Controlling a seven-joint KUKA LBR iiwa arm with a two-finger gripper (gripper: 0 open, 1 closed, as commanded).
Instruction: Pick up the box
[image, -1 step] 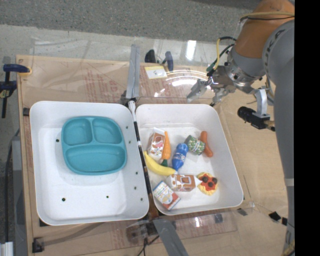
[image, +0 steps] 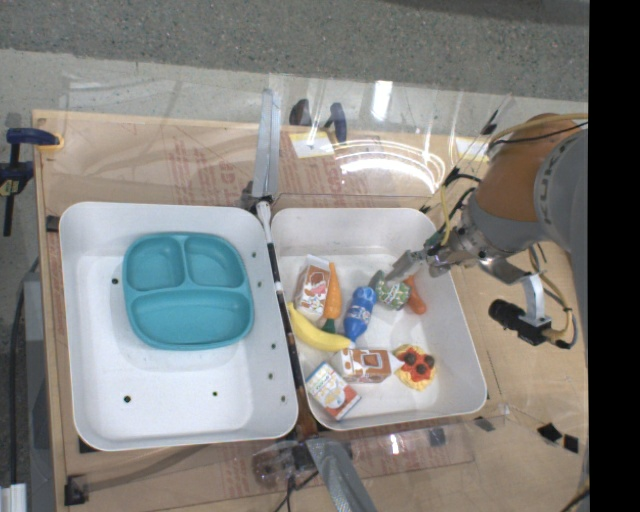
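Two bins sit under me: the left bin (image: 90, 400) carries a teal tray (image: 187, 289) with three compartments, and the right bin (image: 462, 330) carries all the clutter. The box (image: 331, 390) lies flat near the front wall of the right bin, tilted, its face white and red. Just beside it, toward me, rests a brown packet (image: 366, 365), and past that a pizza slice (image: 415, 366). A banana (image: 315, 332) lies just behind the box, and behind that a carton (image: 313, 289) and a carrot (image: 333, 291). A blue bottle (image: 359, 311) stands between the banana and my gripper (image: 389, 283). The printing on the box and packet is too small to read. My arm reaches in from the right, wrist angled down toward the bin's middle, well apart from the box. My fingers sit at a green can (image: 394, 294), with a red piece (image: 415, 299) beside it; I cannot tell whether they are spread or pressed together.
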